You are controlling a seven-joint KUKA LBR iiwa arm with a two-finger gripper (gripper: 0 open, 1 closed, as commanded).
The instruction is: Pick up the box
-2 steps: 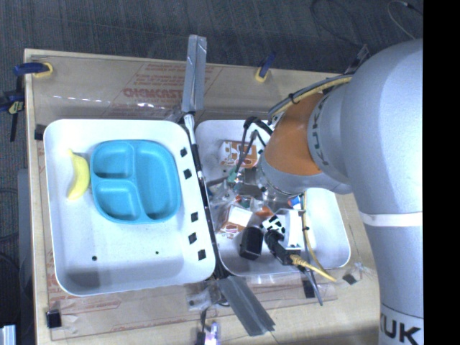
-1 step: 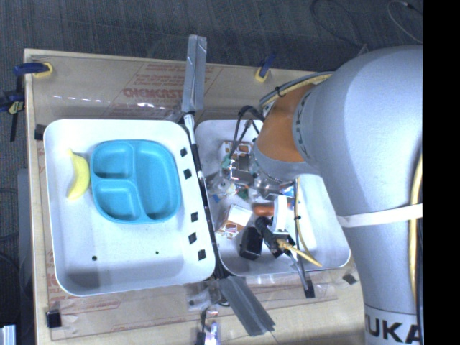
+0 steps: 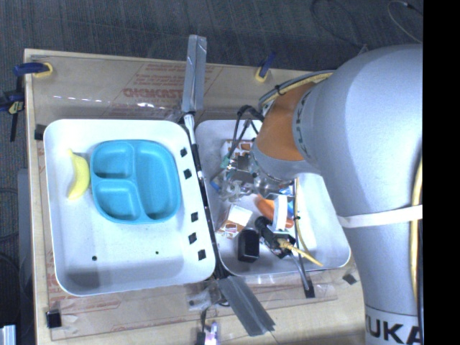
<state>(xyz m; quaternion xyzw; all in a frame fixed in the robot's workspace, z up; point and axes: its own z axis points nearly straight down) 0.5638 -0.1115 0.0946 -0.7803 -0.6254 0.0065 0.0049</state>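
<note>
While the arm (image 3: 345,142) reaches in from the right of the frame, its wrist and orange band (image 3: 277,131) hang over the upper part of the right bin (image 3: 327,246), just right of frame centre. The gripper (image 3: 237,178) sits low among the clutter there; whether it is open, closed or gripping anything cannot be told from this view, because the wrist body hides its working end.

The likeliest candidate for the box (image 3: 235,219) is a small white carton with orange-red print, lying flat in the lower middle of the right bin, just below the gripper and close to the divider between the bins. A black object (image 3: 249,246) lies just below it, and an orange and white item (image 3: 277,210) lies to its right. The identification is a judgement; the clutter is small and partly hidden.

The left bin (image 3: 65,264) holds a blue compartment tray (image 3: 136,180) and a banana (image 3: 78,176) at its left wall; neither concerns the task.

To perform the step well:
- Centre the gripper over the carton before descending.
- Align the closing direction across the narrower side of the carton.
- Keep clear of the black object and the bin wall.
- Lift straight up and confirm the carton rises with the gripper.
</note>
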